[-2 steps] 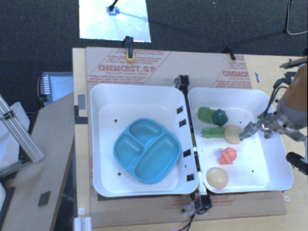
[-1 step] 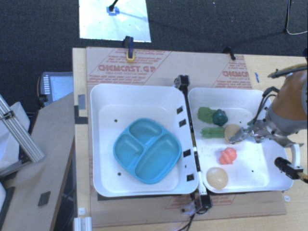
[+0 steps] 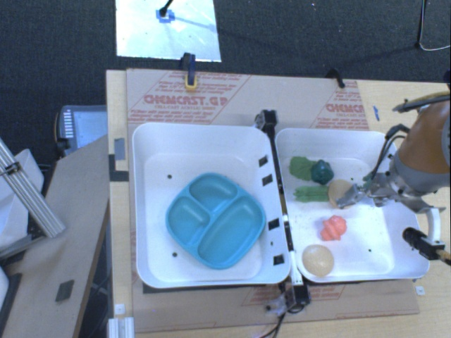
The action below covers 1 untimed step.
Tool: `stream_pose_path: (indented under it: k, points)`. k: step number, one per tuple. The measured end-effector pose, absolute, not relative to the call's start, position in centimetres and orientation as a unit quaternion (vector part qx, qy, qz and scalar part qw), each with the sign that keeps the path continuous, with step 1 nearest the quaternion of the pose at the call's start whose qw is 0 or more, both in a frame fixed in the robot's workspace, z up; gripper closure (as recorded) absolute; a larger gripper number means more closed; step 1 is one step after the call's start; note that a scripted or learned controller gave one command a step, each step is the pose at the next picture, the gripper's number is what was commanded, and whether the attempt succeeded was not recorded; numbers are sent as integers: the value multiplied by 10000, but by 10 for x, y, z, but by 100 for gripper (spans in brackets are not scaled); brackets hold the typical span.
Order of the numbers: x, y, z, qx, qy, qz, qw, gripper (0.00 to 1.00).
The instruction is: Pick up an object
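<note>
Two shallow white bins sat side by side on the bench: left bin (image 3: 151, 189), right bin (image 3: 373, 259). The left bin held a light-blue divided plastic tray (image 3: 215, 219), lying flat near its middle. The right bin held five things: a green leafy toy piece (image 3: 301, 167) at the back, a dark teal rounded toy (image 3: 322, 172) touching it, a flat green strip (image 3: 310, 193) just in front, a beige ball (image 3: 339, 189) beside the strip, a pink-orange lumpy toy (image 3: 334, 227) mid-bin, and a cream egg-shaped object (image 3: 318, 260) at the near left corner. The grey arm with orange band (image 3: 430, 150) reached in from the right. The gripper (image 3: 347, 199) was low, right against the beige ball; couldn't tell finger state or whether anything was held.
</note>
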<state>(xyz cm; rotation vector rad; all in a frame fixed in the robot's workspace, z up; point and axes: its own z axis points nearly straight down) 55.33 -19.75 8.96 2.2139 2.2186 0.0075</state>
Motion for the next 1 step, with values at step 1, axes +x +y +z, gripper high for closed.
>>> stream_pose_path:
  k: [1]
  points:
    - [556, -197, 101, 7063, 7078, 49, 60, 100]
